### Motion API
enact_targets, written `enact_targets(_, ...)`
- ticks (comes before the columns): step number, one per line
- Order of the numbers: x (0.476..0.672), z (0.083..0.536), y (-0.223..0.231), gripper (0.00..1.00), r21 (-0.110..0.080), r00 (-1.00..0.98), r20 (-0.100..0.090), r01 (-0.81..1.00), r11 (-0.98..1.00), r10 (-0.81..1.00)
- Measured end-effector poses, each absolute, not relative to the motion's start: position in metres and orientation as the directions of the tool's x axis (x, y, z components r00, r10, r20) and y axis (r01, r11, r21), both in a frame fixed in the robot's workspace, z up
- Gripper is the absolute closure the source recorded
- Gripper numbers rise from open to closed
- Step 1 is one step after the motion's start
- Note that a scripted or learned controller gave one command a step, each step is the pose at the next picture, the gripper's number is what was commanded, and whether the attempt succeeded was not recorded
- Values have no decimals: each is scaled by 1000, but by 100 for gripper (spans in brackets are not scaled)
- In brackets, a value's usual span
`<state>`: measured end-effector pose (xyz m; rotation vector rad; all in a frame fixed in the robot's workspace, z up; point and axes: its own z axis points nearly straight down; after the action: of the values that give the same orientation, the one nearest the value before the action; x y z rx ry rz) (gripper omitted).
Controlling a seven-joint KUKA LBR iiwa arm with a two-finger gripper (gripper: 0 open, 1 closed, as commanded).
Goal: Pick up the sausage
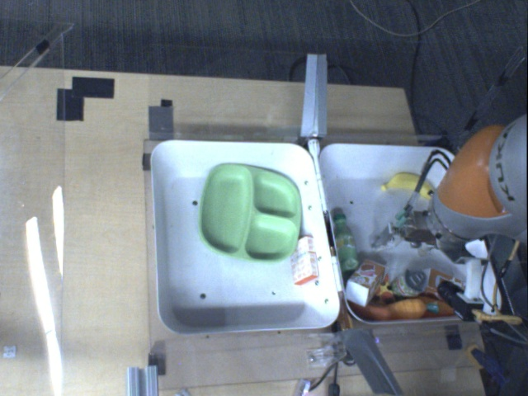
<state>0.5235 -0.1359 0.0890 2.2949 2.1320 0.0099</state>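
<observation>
At the lower right of the frame, along the near wall of the right bin (363, 159), lies a cluster of small things. The sausage (381, 311) is there, a reddish-brown length lying flat against that near wall, left of an orange carrot-like piece (410, 308). A small white carton (360, 290) sits just beside the sausage's left end, and a round grey item (410, 283) rests just above the carrot piece.

A little higher, the end effector (402, 231) hangs over the middle of the right bin, above the cluster and apart from the sausage. Whether it is open or closed cannot be told from this angle, and nothing can be seen gripped in it. The arm (478, 180), with its orange band, enters from the right edge.

Against the divider stands a green bottle (342, 242). A yellow banana (403, 181) lies near the far wall of the right bin.

In the left bin (177, 246), a green compartment tray (250, 210) sits in the middle, with a small red and white packet (306, 261) touching its lower right corner.

The table (82, 246) is pale wood; dark carpet fills the top of the frame.
</observation>
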Motion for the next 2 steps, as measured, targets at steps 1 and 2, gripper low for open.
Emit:
enact_targets(1, 518, 89, -156, 0, 13, 64, 0, 998, -64, 998)
enact_targets(2, 492, 89, -130, 0, 17, 18, -3, 1000, -18, 1000)
